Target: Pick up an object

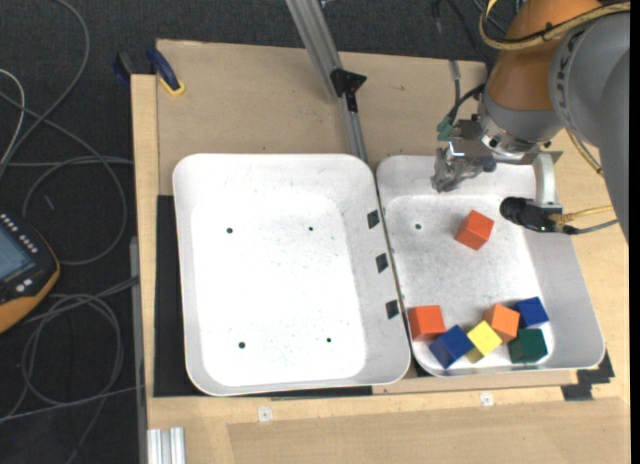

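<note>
My gripper [450,174] hangs over the far left corner of the right bin [560,282], under the grey arm with the orange band. An orange cube [474,229] lies alone in the middle of that bin, a short way in front and to the right of the gripper, not touched by it. Along the near edge lie another orange cube [427,321], a blue cube [451,344], a yellow cube [484,337], an orange cube [505,320], a blue cube [532,311] and a green cube [528,346]. Nothing shows between the fingers.
The left bin [200,252] sits beside the right one on the wooden bench. A metal pole [320,42] slants up from between the bins. Cables and a handheld device [20,267] lie on the floor at the left.
</note>
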